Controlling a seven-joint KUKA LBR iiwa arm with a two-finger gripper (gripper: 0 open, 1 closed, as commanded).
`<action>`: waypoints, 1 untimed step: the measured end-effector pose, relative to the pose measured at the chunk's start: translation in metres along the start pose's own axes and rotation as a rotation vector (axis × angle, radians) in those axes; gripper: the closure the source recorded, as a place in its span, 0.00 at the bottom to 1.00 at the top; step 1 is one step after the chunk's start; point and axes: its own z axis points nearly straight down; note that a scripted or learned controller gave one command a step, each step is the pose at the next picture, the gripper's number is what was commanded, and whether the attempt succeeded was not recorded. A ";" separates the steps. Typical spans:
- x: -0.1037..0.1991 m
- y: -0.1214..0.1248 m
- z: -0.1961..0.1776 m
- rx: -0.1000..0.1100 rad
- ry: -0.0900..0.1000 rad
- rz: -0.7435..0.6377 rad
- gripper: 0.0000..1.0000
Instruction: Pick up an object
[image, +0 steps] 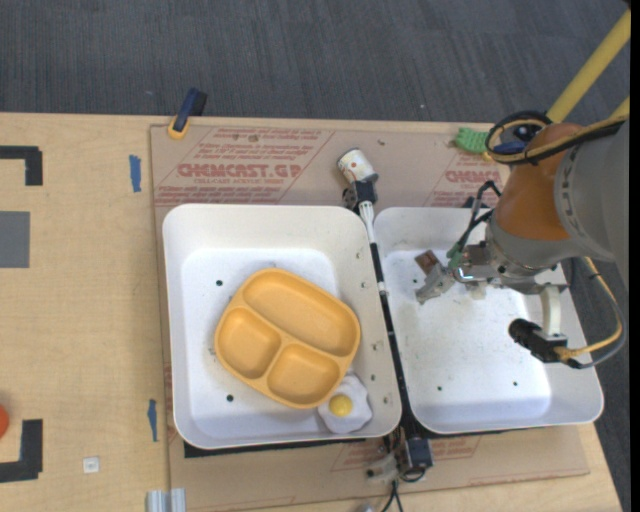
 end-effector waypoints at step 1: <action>0.006 0.052 0.017 -0.001 0.000 -0.196 0.00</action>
